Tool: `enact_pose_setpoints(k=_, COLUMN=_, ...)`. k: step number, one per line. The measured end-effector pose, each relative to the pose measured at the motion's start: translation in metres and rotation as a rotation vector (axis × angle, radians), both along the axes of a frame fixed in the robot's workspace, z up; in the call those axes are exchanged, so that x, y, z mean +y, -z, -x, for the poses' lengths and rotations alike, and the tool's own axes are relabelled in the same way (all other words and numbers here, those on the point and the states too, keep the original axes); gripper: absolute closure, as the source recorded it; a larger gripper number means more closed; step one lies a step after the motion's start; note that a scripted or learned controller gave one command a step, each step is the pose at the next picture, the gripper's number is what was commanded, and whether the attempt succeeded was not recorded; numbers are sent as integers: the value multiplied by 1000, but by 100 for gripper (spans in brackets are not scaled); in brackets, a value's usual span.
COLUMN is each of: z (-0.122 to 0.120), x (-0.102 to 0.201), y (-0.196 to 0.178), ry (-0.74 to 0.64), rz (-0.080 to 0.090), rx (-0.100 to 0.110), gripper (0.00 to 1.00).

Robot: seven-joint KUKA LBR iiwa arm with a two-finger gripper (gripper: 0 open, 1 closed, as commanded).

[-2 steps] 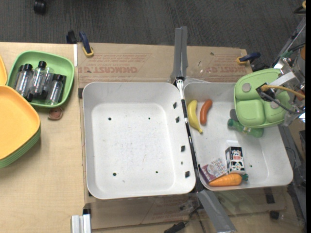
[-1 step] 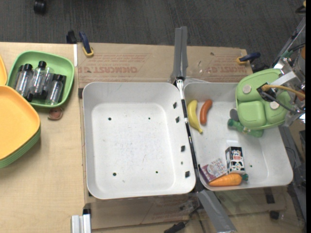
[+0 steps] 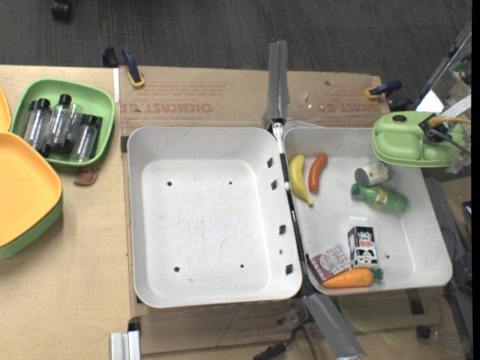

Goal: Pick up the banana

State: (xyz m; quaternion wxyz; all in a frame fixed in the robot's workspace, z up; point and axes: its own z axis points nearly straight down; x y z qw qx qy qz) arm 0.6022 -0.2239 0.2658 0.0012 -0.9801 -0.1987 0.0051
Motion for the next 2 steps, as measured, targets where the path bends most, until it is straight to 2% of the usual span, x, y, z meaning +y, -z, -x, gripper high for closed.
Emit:
enact_pose_setpoints(k=1, z=-14, x=1, y=1, ry=198, rz=-3, rx=5, gripper=100)
enact_pose_setpoints(k=2, z=-22, x=-2, y=-6, ry=144, rz=1, rx=10, gripper=100)
